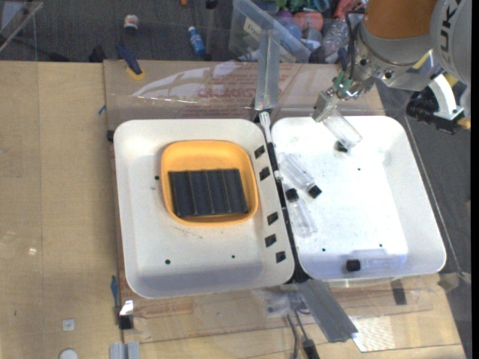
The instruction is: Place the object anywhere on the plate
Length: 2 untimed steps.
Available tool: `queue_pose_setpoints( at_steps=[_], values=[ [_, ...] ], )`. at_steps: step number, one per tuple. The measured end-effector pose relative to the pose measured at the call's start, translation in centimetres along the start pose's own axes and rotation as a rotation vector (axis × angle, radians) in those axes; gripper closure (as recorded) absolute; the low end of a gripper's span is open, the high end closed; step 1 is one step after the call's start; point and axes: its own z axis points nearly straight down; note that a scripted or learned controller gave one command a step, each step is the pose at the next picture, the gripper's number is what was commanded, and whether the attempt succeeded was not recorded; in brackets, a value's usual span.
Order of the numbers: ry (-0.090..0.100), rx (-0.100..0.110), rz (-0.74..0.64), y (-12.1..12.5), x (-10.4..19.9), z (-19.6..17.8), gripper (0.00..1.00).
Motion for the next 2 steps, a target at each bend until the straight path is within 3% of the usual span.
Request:
queue_pose_setpoints(
  at_steps=[1, 2],
  values=[
    [0.006, 0.005, -0.124, -0.4, -0.4, 1.9, 1.0],
    [0.0, 0.0, -0.163, -1.0, -0.8, 0.1, 1.0]
  ],
)
